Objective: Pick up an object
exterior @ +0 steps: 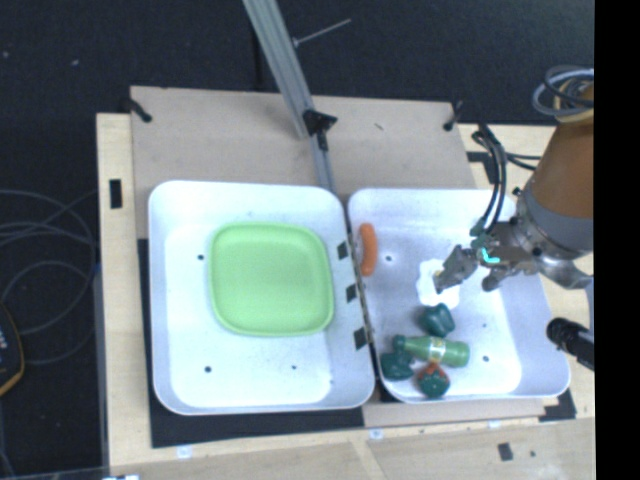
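The right bin (400, 216) holds several small objects. An orange carrot-shaped piece (367, 247) lies by its left wall. A white object (434, 286) sits mid-bin, with a dark teal lump (437, 320) just below it. Lower down lie a green cylinder (432, 349), another teal piece (395, 366) and a small orange-and-teal item (433, 379). My gripper (474, 270) hovers over the bin's right half, its left finger close to the white object. Nothing shows between the fingers, which stand apart.
The left bin (175, 268) carries a light green square plate (271, 278). A grey metal pole (285, 58) slants down to the divider between the bins. Cables run along the arm at the right edge. The bench surrounds both bins.
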